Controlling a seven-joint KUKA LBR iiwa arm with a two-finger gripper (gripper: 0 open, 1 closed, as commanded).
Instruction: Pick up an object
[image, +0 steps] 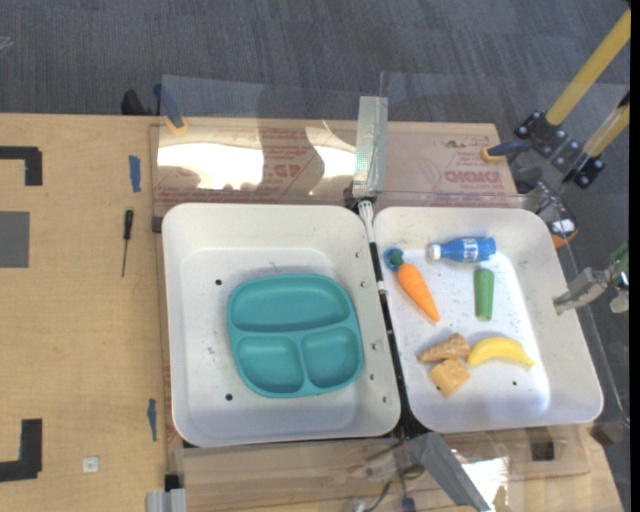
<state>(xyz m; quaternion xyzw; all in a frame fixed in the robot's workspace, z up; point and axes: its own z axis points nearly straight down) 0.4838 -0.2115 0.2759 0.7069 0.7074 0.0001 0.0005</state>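
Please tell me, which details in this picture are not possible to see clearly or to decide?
- Gripper: cut off by the camera view's right edge, so its finger state is undecidable.
- Blue bottle: label too small to read.
- Two brown pieces beside the banana: too small to identify.
- Printing on the cardboard behind the bins: blurred by the clear sheet's glare.

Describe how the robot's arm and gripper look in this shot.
At the outer rim of the right shallow white bin, the gripper is a small, slim, angular piece of pale grey metal with a darker grey part behind it. Cables and markings are too small to tell.
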